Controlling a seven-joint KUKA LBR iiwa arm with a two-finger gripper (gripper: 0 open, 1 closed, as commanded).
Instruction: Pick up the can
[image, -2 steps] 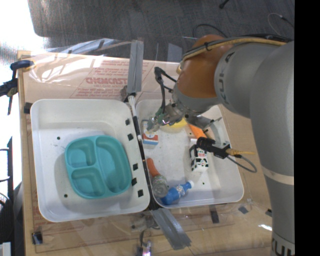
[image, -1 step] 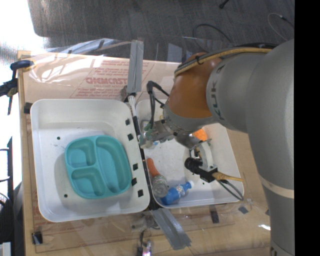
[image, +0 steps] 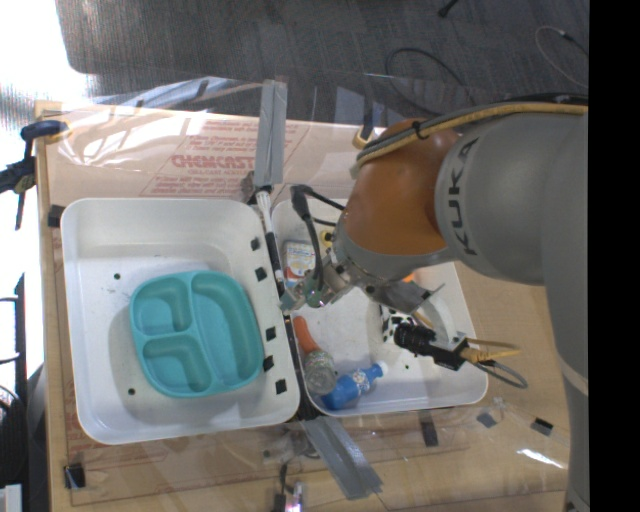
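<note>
Grey arm (image: 500, 190) above right bin (image: 440, 395)

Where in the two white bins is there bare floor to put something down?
Left shallow white bin: a bare strip between its far wall and the turquoise divided plastic tray. Right white bin: crowded, with a clear plastic bottle with blue cap, a small can and the grey arm overhead.

Two bins side by side: divided tray (image: 193, 332) in the nine-o'clock bin (image: 90, 240); bottle (image: 352, 388) at six o'clock inside the three-o'clock bin (image: 470, 385), under the arm (image: 470, 190).
</note>
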